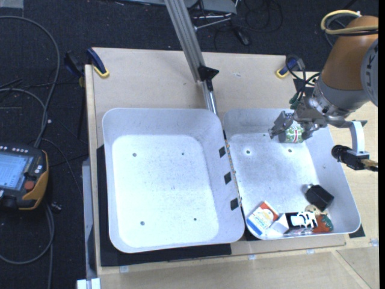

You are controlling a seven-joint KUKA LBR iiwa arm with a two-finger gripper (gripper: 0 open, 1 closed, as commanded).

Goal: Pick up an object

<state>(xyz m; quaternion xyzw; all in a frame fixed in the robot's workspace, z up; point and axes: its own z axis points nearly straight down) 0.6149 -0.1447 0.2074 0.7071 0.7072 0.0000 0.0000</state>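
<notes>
No label can be read: the can (294, 134) shows green, red and white print too small to make out, and the carton (262, 219) has blue and orange markings equally illegible. The wooden surface (150, 80) carries two white bins; the left bin (162, 179) sits beside the right bin (277, 167). Dark carpet with cables surrounds it, and a pendant (18, 176) lies at left. The end effector (291, 129) is at the can in the right bin's far part; whether its fingers grip the can cannot be told. The can's axis is unclear. A black block (319, 195) and a small toy (305, 221) lie near the bin's front right corner.
</notes>
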